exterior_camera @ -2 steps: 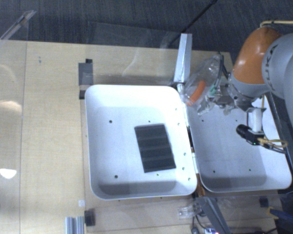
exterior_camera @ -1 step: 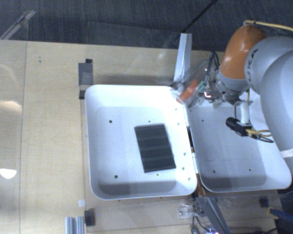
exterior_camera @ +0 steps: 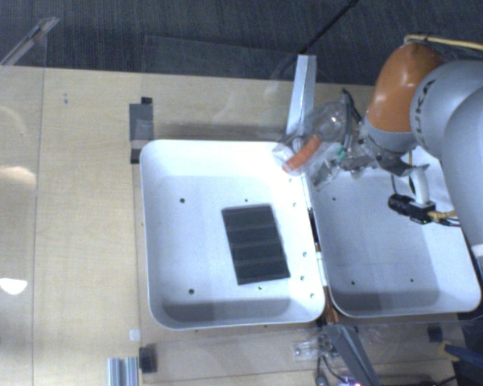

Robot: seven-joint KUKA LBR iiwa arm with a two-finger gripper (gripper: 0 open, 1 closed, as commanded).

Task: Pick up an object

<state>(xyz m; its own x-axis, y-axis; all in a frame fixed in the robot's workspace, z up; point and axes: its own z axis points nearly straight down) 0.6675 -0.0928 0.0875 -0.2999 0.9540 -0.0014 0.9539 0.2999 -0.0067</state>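
My gripper (exterior_camera: 310,156) reaches in from the right and hangs over the far end of the wall between the two bins. A small orange stick-shaped object (exterior_camera: 303,153) sits between its pale, partly see-through fingers (exterior_camera: 325,172), and the gripper is shut on it. The orange object is tilted and appears lifted just above the left bin's far right corner. A black ridged rectangular pad (exterior_camera: 255,244) lies flat in the middle of the left bin (exterior_camera: 169,215), well below and left of the gripper.
The right bin (exterior_camera: 402,272) lies under the arm's wrist and orange band (exterior_camera: 402,79). A grey upright post (exterior_camera: 302,95) stands just behind the gripper. A black cable (exterior_camera: 414,207) hangs from the wrist. Clamps and fittings sit along the bench's near edge (exterior_camera: 338,352).
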